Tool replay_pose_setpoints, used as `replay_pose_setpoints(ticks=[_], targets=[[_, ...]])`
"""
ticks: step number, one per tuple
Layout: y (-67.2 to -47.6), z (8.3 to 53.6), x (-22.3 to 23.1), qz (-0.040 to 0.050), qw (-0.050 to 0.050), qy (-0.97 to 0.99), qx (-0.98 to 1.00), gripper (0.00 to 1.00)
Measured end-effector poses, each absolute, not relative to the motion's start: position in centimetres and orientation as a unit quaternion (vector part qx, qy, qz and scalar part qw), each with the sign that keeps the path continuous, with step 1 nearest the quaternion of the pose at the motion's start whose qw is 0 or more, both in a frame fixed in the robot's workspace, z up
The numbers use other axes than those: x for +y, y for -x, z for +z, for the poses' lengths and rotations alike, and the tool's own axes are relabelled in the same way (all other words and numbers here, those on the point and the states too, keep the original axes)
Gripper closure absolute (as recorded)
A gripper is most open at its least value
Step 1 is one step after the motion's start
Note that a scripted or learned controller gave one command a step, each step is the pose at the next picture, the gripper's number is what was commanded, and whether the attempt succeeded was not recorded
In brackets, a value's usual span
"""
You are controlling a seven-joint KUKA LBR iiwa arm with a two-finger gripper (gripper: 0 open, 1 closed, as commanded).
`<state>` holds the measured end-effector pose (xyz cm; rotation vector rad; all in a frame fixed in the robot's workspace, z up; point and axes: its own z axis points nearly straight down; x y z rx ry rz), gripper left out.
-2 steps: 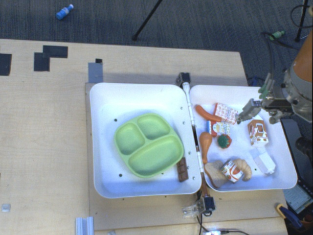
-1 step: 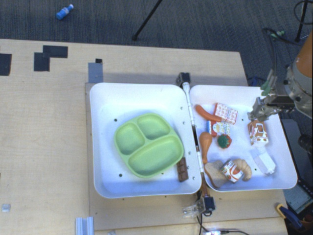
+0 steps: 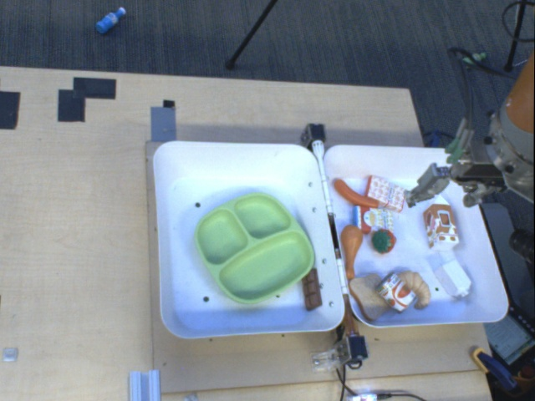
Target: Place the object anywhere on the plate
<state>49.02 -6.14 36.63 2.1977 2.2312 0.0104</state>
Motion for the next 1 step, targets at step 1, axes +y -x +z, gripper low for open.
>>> replay_pose_setpoints(ticks=[1], targets=[[-49.15,37.74,-6.12,0.0044,0.007,-0.7,0.714,1.0]])
